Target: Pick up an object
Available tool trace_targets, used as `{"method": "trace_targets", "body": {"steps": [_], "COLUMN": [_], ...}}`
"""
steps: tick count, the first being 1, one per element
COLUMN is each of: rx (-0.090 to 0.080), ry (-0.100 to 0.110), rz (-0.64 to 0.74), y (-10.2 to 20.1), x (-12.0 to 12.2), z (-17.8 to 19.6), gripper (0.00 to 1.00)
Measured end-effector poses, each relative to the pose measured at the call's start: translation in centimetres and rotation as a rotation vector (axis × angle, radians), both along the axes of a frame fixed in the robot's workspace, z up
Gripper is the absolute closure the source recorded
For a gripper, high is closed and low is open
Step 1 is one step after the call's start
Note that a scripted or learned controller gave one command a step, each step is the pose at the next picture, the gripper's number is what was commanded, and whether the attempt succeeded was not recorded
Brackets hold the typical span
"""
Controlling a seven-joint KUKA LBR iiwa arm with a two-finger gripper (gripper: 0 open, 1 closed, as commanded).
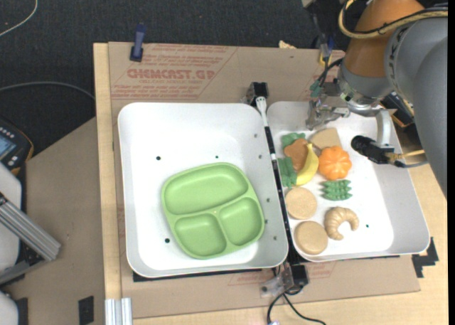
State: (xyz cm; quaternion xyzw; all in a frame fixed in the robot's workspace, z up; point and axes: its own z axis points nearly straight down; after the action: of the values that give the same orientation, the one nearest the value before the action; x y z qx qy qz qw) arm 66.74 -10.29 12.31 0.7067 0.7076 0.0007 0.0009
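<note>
The right bin holds several toy foods. A tan bread slice lies at the back, with an orange, a yellow banana and a brown drumstick bunched in front of it. Further forward are a green leafy piece, two round crackers and a croissant. My gripper hangs from the orange-banded wrist over the bin's back left corner, just behind the bread slice. Nothing shows in its grasp.
The left bin holds a green divided plate. A black clip sits on the ridge between the bins. A black part of the arm reaches over the right bin's back right. Cardboard lies behind the bins.
</note>
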Motion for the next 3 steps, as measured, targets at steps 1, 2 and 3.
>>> {"method": "trace_targets", "body": {"steps": [1,2,3], "rx": [-0.001,-0.001,0.000], "ry": [-0.002,-0.005,0.009], "rz": [0.000,0.001,-0.006], "y": [0.0,0.0,-2.2], "x": [0.1,0.1,-5.7], "z": [1.0,2.1,-4.1], "gripper": [1.00,1.00,1.00]}}
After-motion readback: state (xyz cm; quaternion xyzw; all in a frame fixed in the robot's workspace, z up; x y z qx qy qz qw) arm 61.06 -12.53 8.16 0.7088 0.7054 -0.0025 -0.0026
